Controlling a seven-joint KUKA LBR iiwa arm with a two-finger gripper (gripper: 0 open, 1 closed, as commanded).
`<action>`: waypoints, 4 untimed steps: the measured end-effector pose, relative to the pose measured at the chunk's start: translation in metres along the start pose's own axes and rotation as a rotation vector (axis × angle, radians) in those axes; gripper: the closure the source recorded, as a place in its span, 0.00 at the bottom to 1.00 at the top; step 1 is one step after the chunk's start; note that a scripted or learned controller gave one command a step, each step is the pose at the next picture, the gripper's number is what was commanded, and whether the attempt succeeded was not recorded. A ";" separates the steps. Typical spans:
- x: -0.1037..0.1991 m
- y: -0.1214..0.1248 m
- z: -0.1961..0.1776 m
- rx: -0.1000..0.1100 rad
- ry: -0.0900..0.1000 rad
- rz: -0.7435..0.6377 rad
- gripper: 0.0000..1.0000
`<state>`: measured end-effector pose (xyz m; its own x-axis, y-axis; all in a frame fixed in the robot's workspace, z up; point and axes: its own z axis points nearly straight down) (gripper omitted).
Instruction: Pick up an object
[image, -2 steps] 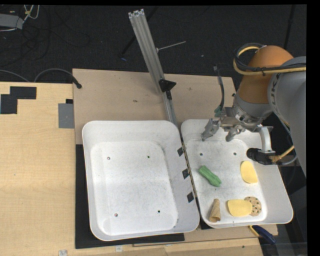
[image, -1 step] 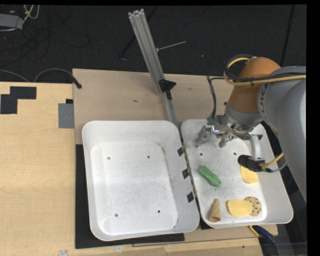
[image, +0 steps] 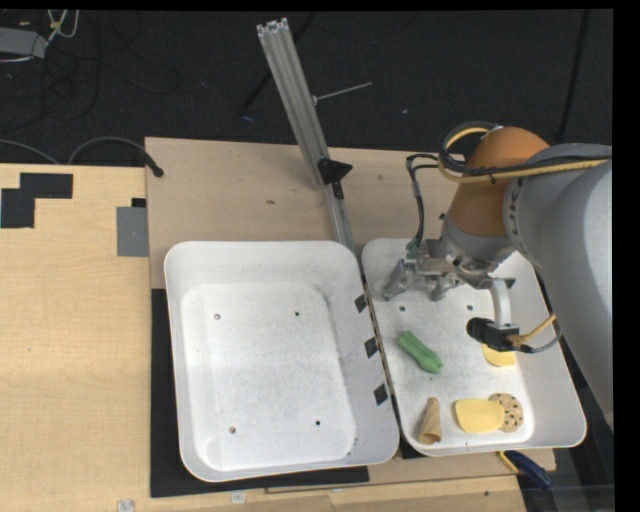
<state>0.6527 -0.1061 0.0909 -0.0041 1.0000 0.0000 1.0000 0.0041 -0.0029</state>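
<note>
Yellow piece (image: 499, 354) half hidden under black cable; arm (image: 560, 220) cropped right.

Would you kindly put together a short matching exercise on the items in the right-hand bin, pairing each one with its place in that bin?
Things:
1. green pickle-shaped object
2. brown cone
3. spotted cookie
4. gripper

Places:
A. near the front rim of the right bin, left of the yellow piece
B. over the back part of the right bin
D. about the middle of the right bin
C. touching the right side of the yellow piece

Pairs: 1-D, 2-A, 3-C, 4-B
</note>
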 end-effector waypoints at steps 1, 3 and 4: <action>0.000 0.000 -0.010 0.001 0.000 0.001 1.00; 0.009 0.009 -0.101 -0.006 0.000 0.003 1.00; 0.007 0.009 -0.125 -0.004 0.000 0.002 1.00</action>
<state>0.6625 -0.0990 0.2162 -0.0021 1.0000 0.0002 1.0000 0.0021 0.0011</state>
